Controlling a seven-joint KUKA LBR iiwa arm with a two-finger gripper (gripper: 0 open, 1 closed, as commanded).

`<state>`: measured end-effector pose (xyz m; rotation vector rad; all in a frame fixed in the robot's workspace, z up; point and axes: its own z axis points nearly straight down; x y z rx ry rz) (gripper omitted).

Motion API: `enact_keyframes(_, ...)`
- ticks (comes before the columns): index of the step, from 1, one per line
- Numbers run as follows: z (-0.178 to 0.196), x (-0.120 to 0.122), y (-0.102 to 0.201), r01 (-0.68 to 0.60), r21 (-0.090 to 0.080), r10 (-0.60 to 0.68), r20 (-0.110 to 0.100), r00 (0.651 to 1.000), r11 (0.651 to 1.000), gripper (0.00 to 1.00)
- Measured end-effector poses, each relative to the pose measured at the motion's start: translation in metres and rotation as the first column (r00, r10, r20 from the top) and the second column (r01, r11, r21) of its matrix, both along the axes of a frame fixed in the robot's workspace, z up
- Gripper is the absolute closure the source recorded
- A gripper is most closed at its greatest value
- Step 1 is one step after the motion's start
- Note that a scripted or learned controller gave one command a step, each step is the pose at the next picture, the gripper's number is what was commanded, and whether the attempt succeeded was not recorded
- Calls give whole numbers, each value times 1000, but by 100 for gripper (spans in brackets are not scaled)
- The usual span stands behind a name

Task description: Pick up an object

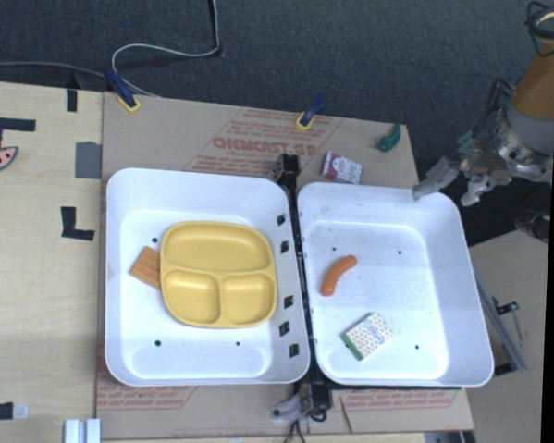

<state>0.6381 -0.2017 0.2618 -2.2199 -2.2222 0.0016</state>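
arm: beyond right bin's far-right corner | claw: spread wide, holding nothing

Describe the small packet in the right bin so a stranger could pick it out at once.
Start at the right bin, the one nearer the arm. In its front half lies the small packet, flat, tilted, white with a speckled pattern and a green edge. Its only neighbour there, the orange sausage, is rounded and plain-coloured.

Red print "CHEMCAST GP" on brown cardboard sheet behind bins.
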Motion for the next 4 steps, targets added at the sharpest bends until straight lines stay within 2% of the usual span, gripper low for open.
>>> enact_keyframes(1,-100,6,31,-1,1,1,-3,1000,1000,0)
enact_keyframes(2,-176,-36,81,-1,0,1,1,1000,1000,0)
enact_keyframes(3,-166,-35,80,0,-3,0,5,1000,1000,100)
enact_keyframes(4,-166,-35,80,0,-3,0,5,1000,1000,0)
